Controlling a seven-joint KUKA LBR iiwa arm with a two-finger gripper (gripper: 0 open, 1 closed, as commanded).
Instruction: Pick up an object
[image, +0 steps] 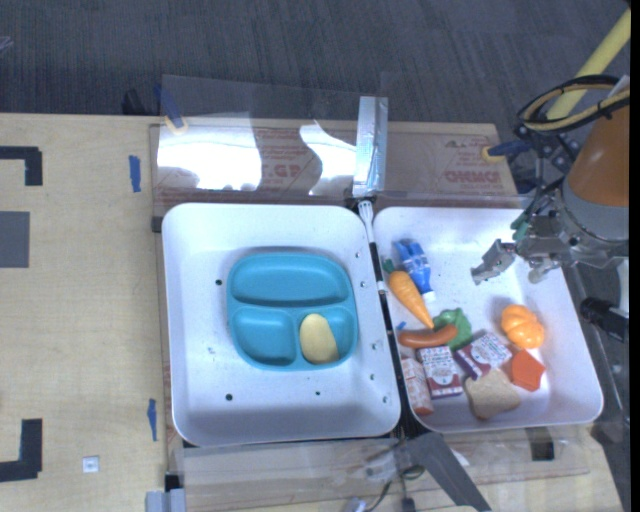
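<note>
Two white bins: left bin (190, 330) holds one blue tray (262, 300) with one yellow potato (319, 338); right bin (585, 385) one carrot (409, 297), one pumpkin (522, 326). Gripper (505, 256) fingers: cannot tell. Wooden bench (80, 300), dark floor.

You have open white floor in the upper middle of the right-hand shallow white bin (585, 395), below the gripper (512, 258). Lower down, that bin is crowded: an orange plastic carrot (409, 296), a red toy sausage (431, 337), a small orange pumpkin (522, 326), an orange-red block (527, 371), a tan bread slice (491, 393) and printed red cartons (441, 372) lie close together. In the left-hand white bin (190, 330), a blue sectioned plastic tray (285, 290) fills the centre, leaving you bare margins around it.
</note>
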